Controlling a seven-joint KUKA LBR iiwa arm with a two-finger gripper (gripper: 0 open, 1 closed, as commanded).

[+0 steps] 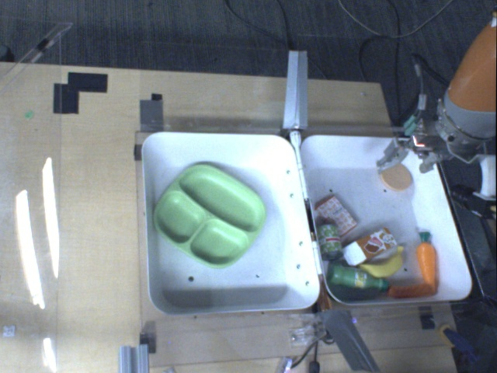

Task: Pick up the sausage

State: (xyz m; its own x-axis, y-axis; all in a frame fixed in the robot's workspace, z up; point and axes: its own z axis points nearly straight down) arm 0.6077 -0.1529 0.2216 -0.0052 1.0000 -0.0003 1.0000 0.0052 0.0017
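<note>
Camera view from above gives me both white bins side by side, with the arm (474, 92) coming in at the far right, its orange band above the grey wrist. I see the gripper (407, 155) hanging over the far part of the right bin (365, 162), its two fingers spread apart with nothing between them. Just under and beside the fingertips lies a round tan disc (397, 178) on the bin floor; I cannot tell whether they touch it. The sausage (413, 290), as best I can make it out, is the reddish-brown piece lying along the near wall of the right bin, just beside the carrot (426, 260) and well apart from the gripper. Clustered near it are a banana (386, 266), a green bottle (356, 277), a small carton (377, 243) and a patterned packet (335, 212). The left bin (163, 286) holds a green divided plate (210, 214), lying flat.
</note>
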